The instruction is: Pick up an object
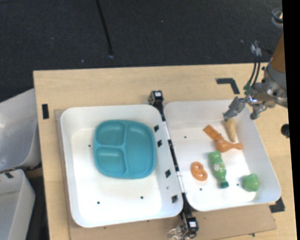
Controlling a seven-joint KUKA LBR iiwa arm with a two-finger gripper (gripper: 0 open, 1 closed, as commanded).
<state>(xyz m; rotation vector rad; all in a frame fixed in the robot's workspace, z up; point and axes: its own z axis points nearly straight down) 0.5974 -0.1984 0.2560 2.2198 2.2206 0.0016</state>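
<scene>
Two white bins sit side by side on the bench, and from the camera view I read this as the approach step, with nothing lifted yet. The left bin point(84, 207) carries a teal divided plate point(125, 148) near its middle. The right bin point(257, 135) carries everything I could pick: a tan stick-like piece point(232, 131) near the far right corner, an orange curved toy point(220, 140) just beside it toward the middle, a green bottle point(218, 169) below that, an orange pretzel-shaped ring point(198, 171) close to the divider side, and a small green ball-like object point(250, 183) toward the near right corner.

My gripper point(244, 108) hangs over the far right edge of the right bin, its fingers spread apart with nothing between them. One fingertip sits right above the top end of the tan piece; I cannot tell whether it touches.

My judgement is that the tan piece is the closest target. The next move calls for coming down so the fingers straddle it across its narrow width, keeping clear of the orange toy lying against its lower end, then closing and lifting. The bin wall is near, so the outer finger has little room.
</scene>
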